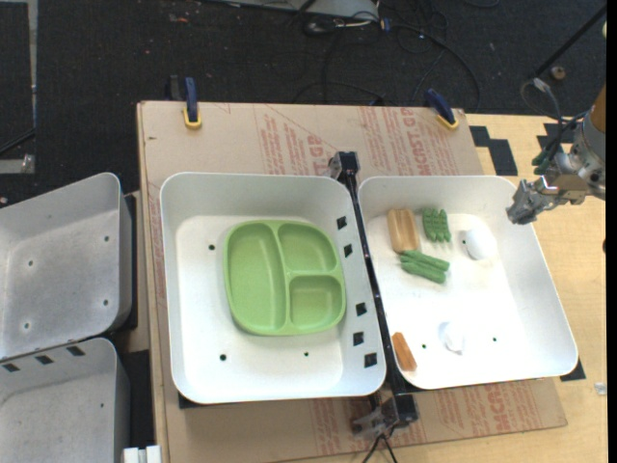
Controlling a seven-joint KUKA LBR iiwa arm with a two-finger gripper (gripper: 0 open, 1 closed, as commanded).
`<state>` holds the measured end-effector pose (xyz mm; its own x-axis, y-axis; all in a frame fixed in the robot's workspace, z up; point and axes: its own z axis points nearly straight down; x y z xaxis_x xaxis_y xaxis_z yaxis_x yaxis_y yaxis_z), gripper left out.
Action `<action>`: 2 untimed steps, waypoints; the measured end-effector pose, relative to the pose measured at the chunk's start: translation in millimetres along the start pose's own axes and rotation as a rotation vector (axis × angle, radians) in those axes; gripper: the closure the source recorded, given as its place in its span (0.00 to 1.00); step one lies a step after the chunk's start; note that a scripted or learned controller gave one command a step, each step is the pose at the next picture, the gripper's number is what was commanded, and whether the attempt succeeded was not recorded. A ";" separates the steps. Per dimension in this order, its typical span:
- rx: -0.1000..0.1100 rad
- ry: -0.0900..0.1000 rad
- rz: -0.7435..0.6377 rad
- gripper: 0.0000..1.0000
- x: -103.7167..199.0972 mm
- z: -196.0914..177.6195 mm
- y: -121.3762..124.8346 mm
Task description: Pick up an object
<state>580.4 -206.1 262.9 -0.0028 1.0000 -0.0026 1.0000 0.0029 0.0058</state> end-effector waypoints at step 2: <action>0.009 0.004 -0.004 1.00 108.0 27.4 -16.7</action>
<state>563.6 -98.2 235.2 -0.0072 1.0000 0.0019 1.0000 0.0072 -0.0027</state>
